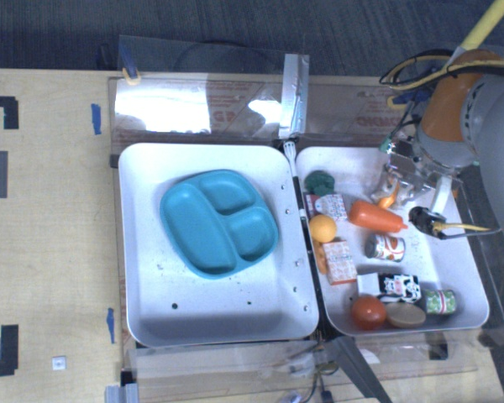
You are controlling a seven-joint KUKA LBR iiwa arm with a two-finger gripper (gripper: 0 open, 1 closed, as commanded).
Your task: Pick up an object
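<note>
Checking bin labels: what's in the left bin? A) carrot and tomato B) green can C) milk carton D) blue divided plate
D: the blue plate lies alone in the left bin; the carrot, tomato and can sit in the right bin.

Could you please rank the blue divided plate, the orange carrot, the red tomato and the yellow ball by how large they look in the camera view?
1. blue divided plate, by far the largest
2. orange carrot
3. red tomato
4. yellow ball

The tomato and ball look close in size, so their order is unsure.
</note>
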